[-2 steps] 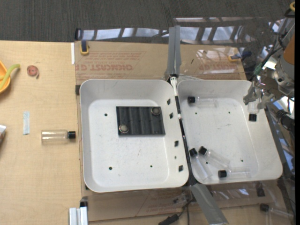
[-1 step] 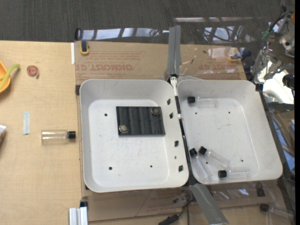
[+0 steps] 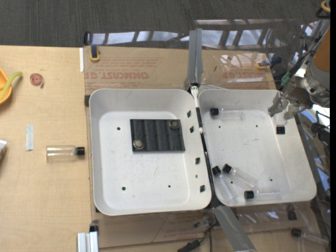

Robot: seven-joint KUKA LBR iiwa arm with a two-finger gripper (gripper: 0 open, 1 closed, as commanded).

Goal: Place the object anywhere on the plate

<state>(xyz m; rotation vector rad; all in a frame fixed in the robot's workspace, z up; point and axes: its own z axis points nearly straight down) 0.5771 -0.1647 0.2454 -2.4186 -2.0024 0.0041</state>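
Two shallow white bins sit side by side on our bench, the left bin (image 3: pixel 105 193) carrying the dark ribbed plate (image 3: pixel 157 135) near its middle, where it waits for a drop. We find clear vials with black caps strewn in the right bin (image 3: pixel 299 185), one vial (image 3: pixel 262 195) along its near edge. The gripper (image 3: pixel 281 106) hovers at that bin's far right corner, its state beyond our telling, likely poised for a pick.

plate (image 3: pixel 157 135) in left bin (image 3: pixel 105 193)
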